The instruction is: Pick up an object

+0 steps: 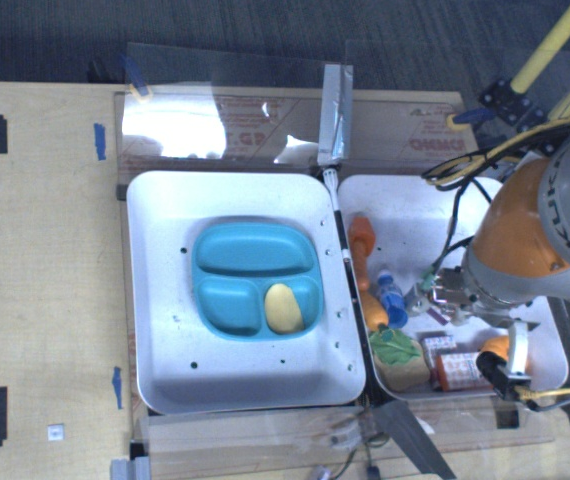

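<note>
Two white bins (pixel 155 268) on wooden bench. Cardboard lettering behind is unreadable. Arm (pixel 525 238) is bent low over right bin (pixel 405 193); gripper (pixel 443 293) finger state: cannot tell.

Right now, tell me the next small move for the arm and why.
Probably lower the gripper straight into the right bin. It sits above the clutter there, with the blue bottle to its left and the red-labelled can just below; nothing is visibly held.
</note>
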Action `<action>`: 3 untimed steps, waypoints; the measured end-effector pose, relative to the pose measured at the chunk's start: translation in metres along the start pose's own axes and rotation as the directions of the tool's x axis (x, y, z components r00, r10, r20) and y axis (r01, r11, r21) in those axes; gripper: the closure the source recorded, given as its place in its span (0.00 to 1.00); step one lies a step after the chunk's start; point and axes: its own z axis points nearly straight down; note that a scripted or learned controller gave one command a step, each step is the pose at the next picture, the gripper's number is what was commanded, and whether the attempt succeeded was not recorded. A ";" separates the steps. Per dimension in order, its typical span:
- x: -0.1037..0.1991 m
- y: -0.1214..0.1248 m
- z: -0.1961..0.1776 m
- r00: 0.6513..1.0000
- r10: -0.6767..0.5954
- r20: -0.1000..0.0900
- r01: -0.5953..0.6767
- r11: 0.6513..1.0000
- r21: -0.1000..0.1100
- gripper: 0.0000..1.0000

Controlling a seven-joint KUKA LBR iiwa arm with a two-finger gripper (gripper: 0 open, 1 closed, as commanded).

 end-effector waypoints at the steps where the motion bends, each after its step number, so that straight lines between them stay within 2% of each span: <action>1: 0.002 0.001 -0.011 1.000 -0.001 -0.003 0.001 1.000 -0.003 1.00; 2: -0.003 0.002 -0.012 1.000 0.005 0.003 -0.005 1.000 -0.006 0.00; 3: 0.008 -0.004 0.000 0.998 -0.070 -0.008 0.070 0.998 0.002 0.00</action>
